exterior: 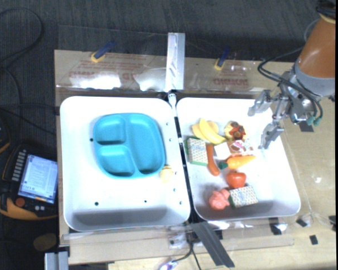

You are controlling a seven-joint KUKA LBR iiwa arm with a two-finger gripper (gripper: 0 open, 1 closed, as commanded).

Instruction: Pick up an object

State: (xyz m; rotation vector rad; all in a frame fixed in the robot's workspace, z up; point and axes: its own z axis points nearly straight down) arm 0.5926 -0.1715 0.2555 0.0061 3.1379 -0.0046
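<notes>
The right bin (281, 173) holds a heap of toy food: yellow bananas (207, 131), a green box (196, 151), a red-brown sausage (213, 165), an orange carrot (240, 161), a red tomato (235, 179), a pink piece (217, 198), a second speckled green box (243, 196) and a dark red-and-yellow piece (235, 130). My gripper (258, 128) hangs over the bin's upper right part, just right of the heap. Its fingers stand open with nothing between them.
The left bin (79, 196) bears a blue divided plate (128, 143) and a small pale yellow piece (166, 174) by the dividing wall. Clear plastic bags (152, 79) lie behind the bins. A handheld pendant (28, 179) rests on the floor at left.
</notes>
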